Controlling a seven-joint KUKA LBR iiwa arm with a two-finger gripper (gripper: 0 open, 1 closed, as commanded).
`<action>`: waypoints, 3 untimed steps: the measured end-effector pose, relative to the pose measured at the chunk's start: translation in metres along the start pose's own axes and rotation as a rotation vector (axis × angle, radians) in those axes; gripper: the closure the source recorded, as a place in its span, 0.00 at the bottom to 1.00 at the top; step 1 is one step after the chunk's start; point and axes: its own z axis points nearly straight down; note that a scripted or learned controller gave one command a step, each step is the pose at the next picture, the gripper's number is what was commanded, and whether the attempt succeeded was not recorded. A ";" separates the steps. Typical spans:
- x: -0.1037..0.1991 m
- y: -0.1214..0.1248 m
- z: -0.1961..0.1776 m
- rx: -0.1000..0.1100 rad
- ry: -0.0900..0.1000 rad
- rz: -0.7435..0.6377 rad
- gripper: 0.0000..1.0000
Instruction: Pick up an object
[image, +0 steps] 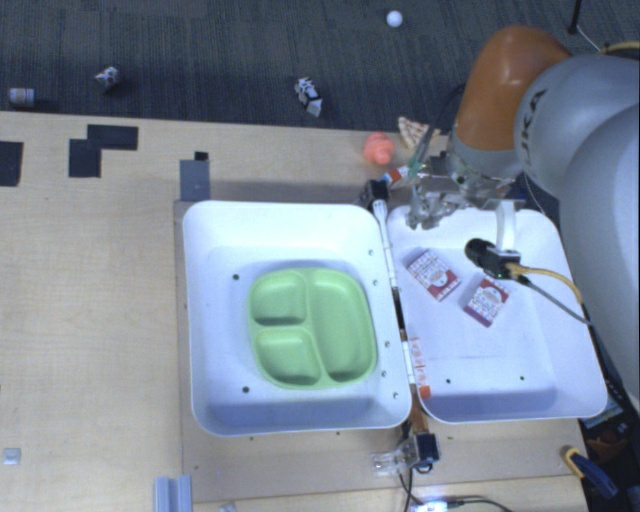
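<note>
- Hovering at the far end of the right bin (520, 395), the claw (437, 210) stands over bare white floor, close to the far rim. Whether it is spread or pressed together, I cannot tell from this side. No item is seen gripped in it.

- Which items are within reach?

- Two small red-and-white packets lie flat in that same bin. The nearer packet (432, 274) sits just on our side of the claw. The second packet (487, 301) lies beyond it, toward the arm, and the two do not touch. Neither rests against a bin wall.

- Your recommendation?

- Take the nearer packet, since it calls for the shortest move. In my judgement the claw should centre over it, turn to span its narrow side, then descend straight to the floor. The packet looks thin, so closing too high would likely catch nothing, and an off-centre descent could push it aside. It should also keep off the rim between the bins.

- And further out?

- The left bin (210, 260) holds a green divided plate (310, 325), wide and shallow, a poor prospect for this claw. A pink ball (379, 149) lies on the counter (100, 300) beyond the bins.
</note>
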 end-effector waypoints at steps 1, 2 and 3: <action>-0.096 0.000 0.028 0.000 0.000 0.000 1.00; -0.093 0.002 0.016 -0.006 0.001 -0.005 1.00; -0.186 0.000 0.009 -0.002 0.000 -0.001 1.00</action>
